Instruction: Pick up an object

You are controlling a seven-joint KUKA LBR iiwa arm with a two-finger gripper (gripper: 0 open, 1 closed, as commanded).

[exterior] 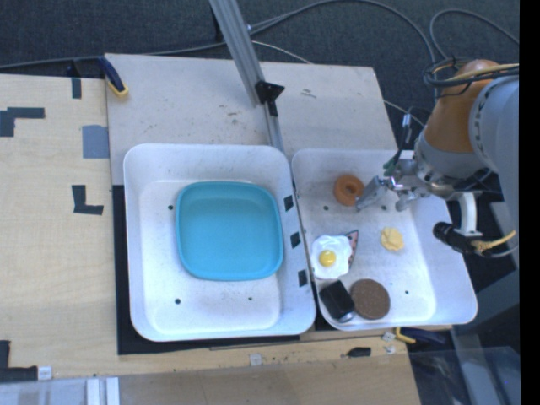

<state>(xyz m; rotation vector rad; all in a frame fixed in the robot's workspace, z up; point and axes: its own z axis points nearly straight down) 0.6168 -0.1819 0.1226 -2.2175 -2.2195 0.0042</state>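
One ring-shaped brown doughnut [347, 190].

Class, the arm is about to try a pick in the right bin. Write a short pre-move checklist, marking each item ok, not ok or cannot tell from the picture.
1. Gripper is over the right bin: ok.
2. A target lies close: the brown doughnut is just beside the gripper: ok.
3. Doughnut stands apart from the fried egg toy and the yellow piece: ok.
4. Nothing already held between the fingers: cannot tell.
5. Fingers open wide enough for the doughnut: cannot tell.
6. Blue plate lies in the left bin, out of the way: ok.
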